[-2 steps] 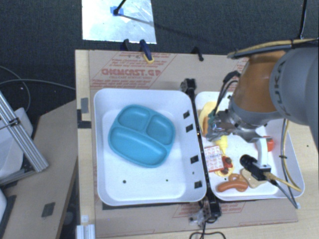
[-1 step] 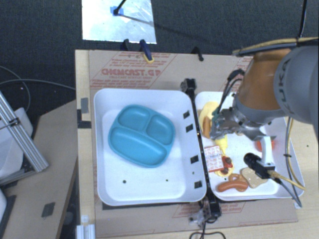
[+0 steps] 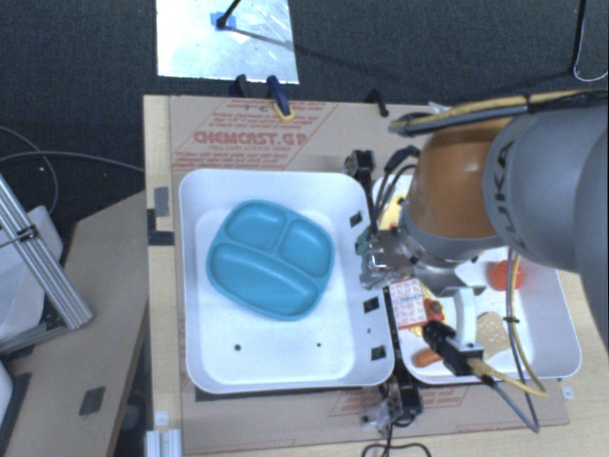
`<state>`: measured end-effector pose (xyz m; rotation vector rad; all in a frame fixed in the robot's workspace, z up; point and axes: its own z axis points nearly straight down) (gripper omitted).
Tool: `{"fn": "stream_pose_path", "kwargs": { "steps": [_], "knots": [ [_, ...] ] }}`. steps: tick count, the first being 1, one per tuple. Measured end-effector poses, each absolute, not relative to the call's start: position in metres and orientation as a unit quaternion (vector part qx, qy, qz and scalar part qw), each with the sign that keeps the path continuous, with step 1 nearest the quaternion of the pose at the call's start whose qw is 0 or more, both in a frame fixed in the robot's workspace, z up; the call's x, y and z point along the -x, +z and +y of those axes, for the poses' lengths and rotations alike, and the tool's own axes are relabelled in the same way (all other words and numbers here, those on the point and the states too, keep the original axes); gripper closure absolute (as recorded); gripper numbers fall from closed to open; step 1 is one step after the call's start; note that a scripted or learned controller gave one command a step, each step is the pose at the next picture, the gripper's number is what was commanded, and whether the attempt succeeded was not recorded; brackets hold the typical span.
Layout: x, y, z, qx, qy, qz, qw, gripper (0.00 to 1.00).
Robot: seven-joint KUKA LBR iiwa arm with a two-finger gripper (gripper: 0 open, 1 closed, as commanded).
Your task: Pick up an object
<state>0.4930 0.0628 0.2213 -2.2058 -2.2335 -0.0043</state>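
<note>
cardboard [image 3: 195,122] reads "chemcast gp"; blue plate [image 3: 271,258] in left bin [image 3: 214,350]; jaws' opening unclear.

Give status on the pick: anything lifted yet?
Done: the arm is over the right bin. In hand: no grasp can be confirmed; the arm blocks the view below it. Left: grasp and lift. The orange piece and tan piece lie in that bin, the blue plate in the left bin.

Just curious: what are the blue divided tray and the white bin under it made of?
The blue divided tray looks like moulded plastic: even colour, rounded compartments, soft sheen. The shallow white bin is likely plastic too, smooth with rounded corners.
</note>
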Motion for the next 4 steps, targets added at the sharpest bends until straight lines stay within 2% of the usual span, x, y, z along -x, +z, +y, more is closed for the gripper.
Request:
{"fn": "stream_pose_path", "kwargs": {
  "steps": [1,2,3,4],
  "knots": [
    [-0.487,0.206,0.045,0.707,0.0,-0.707,0.0,1.0],
    [-0.487,0.218,-0.033,0.709,-0.0002,-0.705,-0.002,1.0],
    [-0.486,0.182,-0.035,0.707,0.0008,-0.707,0.001,1.0],
    [-0.487,0.184,0.009,0.704,-0.001,-0.71,0.0,1.0]
  ]
}}
